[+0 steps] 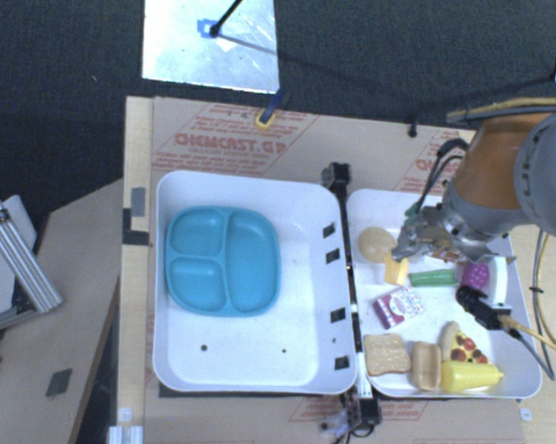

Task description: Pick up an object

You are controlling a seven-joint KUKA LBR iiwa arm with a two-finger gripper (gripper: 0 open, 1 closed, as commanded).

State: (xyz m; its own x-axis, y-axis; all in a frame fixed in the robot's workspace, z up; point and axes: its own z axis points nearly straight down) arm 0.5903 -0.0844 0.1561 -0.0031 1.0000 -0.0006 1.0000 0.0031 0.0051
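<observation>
Camera view: the gripper point(406, 252) is lowered into the right bin point(532, 373), its tip directly above a yellow block point(396, 270) lying near the bin's upper left, just beside a tan round piece point(375, 243). Whether the fingers are open or closed cannot be determined.

A green cylinder point(431, 277) lies just right of the block. A pink packet point(398, 306), toast slice point(386, 353), bread roll point(426, 365), pizza slice point(463, 347) and yellow wedge point(470, 375) crowd the bin's lower half.

The left bin point(298, 358) holds a blue divided plate point(224, 261), with bare floor around it.

The arm point(506, 174) enters from the right, with its orange band above the wrist, angled down and left.
</observation>
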